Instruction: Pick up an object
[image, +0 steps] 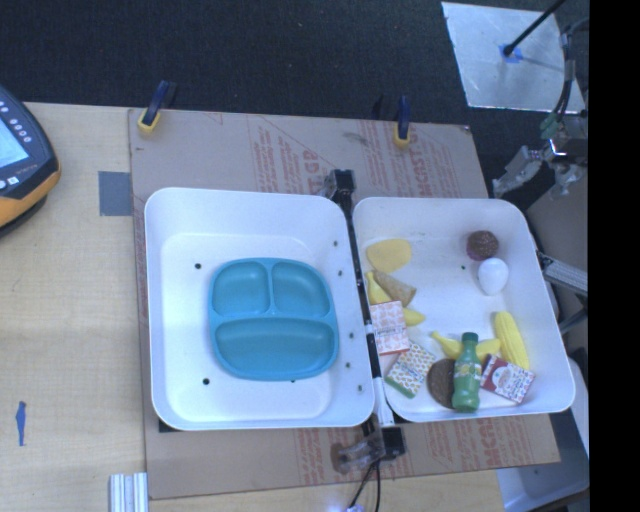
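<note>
Camera view: two white bins side by side on a cardboard sheet (440, 160).

Left bin (160, 300) holds a blue divided plate (272, 320), sitting flat near the middle.

Right bin (440, 215) holds all the small stuff:
- Far side: brown-red ball (482, 244) w/ white egg (492, 275) just beside it.
- By the wall shared w/ the left bin: yellow piece (390, 253), brown wedge (396, 290), small red-white carton (388, 328).
- Near side, packed close: green-white carton (410, 372), brown disc (441, 382), green bottle (466, 373) lying partly over the disc, banana (458, 346), corn cob (511, 338), red carton (508, 380).

Gripper (545, 165): prob. the grey metal bit at the right edge, beyond the right bin's far corner and well apart from every item. Too small and cut off to be sure. Grip state: can't tell.

Progress, as I judge it: nothing done yet. No item is lifted or tilted off the bin floor, and none is near the arm. Left to do is the whole job: choose a target, come over the right bin, descend, close, lift. Egg and ball look easiest since they stand clear of the rest; the near-side cluster is crowded, so there's a risk of nudging neighbours.
</note>
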